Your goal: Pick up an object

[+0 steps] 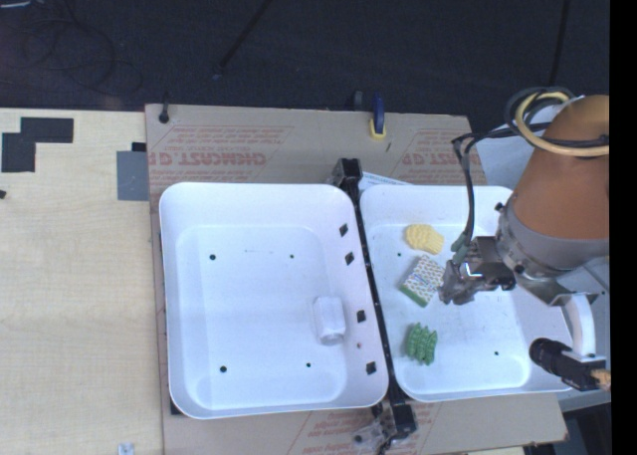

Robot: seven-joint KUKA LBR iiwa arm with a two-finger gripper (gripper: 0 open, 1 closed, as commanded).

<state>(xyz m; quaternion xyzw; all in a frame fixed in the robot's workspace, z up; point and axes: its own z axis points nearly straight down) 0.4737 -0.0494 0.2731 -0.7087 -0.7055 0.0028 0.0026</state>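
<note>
The scrub sponge beside my pincer looked light and squashy; I judged its long edges best. Pincer state: couldn't tell.

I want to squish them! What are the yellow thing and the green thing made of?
Yellow thing: probably soft rubber or plastic, matte, with a bumpy surface like corn. Green thing: likely rubbery plastic too, knobbly and dull. The picture is too blurry to tell for sure whether they are squishy.
</note>
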